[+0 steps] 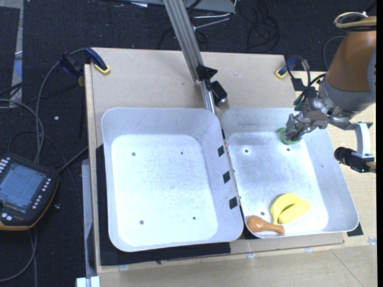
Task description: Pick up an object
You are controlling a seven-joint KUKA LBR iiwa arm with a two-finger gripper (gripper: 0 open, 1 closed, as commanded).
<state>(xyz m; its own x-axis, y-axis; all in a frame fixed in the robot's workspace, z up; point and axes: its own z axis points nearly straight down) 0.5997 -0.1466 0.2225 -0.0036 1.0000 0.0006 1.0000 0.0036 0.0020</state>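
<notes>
Down at the front of the right bin (335, 187) lie two small things. One is a yellow toy (291, 208) shaped like a bunch of bananas. Just beside it, to its left, lies an orange toy (264, 224) with a round end and a thin handle, right against the bin's front wall. The two look close enough to touch, but it is hard to be sure.

At the back of the same bin sits a small green thing (289, 137). It is partly hidden, so its shape cannot be made out. The end effector (297, 128) is right on top of it, low in the bin near the back wall. Dark parts cover the tips, so one cannot tell if it is open, closed, or gripping the green thing.

A grey arm (338, 103) with an orange band (354, 58) comes in from the right and leans down to that spot.

Next to it, the left bin (111, 160) is white with small dark specks on its floor. Both bins sit side by side on a light wooden desk (155, 79). Their inner edges meet in the middle, where some small black clips (227, 176) show.

A silver metal bar (185, 31) slants down from the top to the back of the bins. On the dark floor to the left lies a hand controller (23, 187) with a screen, and black cables (36, 115) curl near it.
</notes>
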